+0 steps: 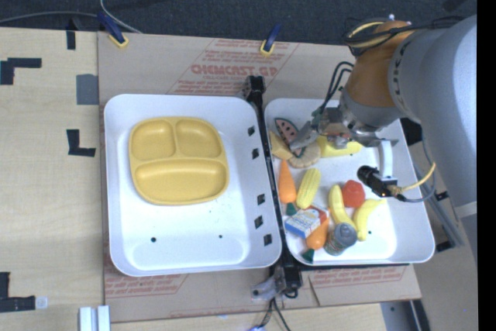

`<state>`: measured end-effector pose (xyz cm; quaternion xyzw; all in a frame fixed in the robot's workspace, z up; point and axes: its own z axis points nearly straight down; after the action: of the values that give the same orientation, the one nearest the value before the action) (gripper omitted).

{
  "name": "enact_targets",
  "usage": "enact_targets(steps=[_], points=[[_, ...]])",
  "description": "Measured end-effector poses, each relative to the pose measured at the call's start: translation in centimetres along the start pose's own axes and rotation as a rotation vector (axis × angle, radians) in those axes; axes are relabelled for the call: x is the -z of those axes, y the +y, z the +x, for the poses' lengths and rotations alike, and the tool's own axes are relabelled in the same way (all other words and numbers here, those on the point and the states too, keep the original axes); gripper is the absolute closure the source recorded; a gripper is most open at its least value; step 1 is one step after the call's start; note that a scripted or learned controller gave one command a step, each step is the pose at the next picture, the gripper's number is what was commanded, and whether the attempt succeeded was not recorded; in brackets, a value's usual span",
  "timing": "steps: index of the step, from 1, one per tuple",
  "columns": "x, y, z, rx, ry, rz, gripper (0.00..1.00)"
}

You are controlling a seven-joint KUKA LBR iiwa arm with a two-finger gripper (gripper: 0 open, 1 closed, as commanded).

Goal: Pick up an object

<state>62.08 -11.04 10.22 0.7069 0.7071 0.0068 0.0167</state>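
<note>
Toy foods lie piled in the right bin (415, 244), right under and just below the claw (319, 129); I cannot tell if it has anything. The corn (308, 187) and carrot (287, 182) look light, hard and smooth, so pinch across the middle.

Arm (446, 81) enters from the right edge, grey link foreshortened toward camera; orange band (372, 74) above the wrist; wrist pitched down and left; gripper (310, 137) low at the arm's left tip; black cables loop around the wrist.
</note>
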Motion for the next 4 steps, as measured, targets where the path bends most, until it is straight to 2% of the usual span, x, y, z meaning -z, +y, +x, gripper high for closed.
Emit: enact_targets(steps=[1, 2, 3, 4], points=[[1.4, 0.4, -0.1, -0.001, -0.003, -0.011, 1.0], [1.1, 0.1, -0.1, -0.001, -0.001, -0.002, 0.0], [-1.5, -5.3, 0.3, 0.0, 0.012, 0.033, 0.0], [-1.2, -11.2, 0.9, -0.004, 0.007, 0.027, 0.0]])
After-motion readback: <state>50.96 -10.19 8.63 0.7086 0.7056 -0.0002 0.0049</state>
